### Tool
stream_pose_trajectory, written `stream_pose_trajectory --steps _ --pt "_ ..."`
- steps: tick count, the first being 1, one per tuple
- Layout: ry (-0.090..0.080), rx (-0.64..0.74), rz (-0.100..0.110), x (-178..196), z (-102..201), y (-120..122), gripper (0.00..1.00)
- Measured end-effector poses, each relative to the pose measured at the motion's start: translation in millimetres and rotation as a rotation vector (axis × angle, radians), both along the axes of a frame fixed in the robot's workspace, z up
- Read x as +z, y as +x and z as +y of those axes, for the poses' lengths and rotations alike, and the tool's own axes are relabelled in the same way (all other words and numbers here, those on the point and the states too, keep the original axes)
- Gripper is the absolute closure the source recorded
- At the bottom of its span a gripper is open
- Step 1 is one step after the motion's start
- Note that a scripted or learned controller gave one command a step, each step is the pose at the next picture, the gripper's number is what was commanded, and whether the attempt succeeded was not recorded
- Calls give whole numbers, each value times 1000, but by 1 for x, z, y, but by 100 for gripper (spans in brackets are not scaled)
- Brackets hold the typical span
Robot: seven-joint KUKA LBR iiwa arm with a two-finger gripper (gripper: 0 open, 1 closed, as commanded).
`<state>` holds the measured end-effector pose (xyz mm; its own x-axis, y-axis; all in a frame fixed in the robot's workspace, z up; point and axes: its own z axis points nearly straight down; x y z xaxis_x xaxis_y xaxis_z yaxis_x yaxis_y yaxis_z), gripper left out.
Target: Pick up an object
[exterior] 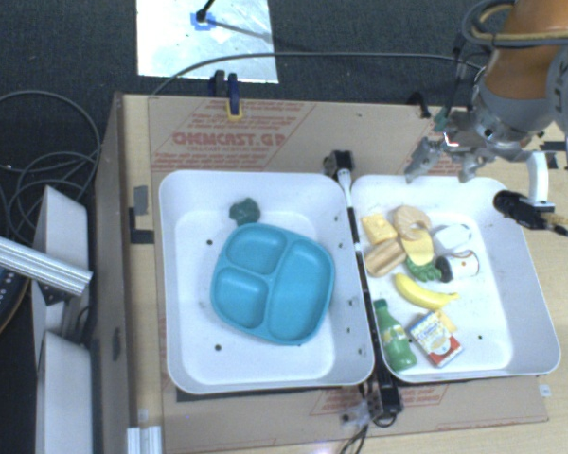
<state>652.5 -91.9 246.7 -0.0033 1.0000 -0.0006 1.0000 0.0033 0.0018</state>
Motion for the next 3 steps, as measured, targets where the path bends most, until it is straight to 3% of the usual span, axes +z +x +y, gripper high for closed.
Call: stream_pose_trajectory --steps 1,2,3 --pt "1 -2 4 -122 -1 -44 0" --pt "0 -2 0 -156 -37 -95 0" --pt "-2 -2 -12 -158 1 -120 0"
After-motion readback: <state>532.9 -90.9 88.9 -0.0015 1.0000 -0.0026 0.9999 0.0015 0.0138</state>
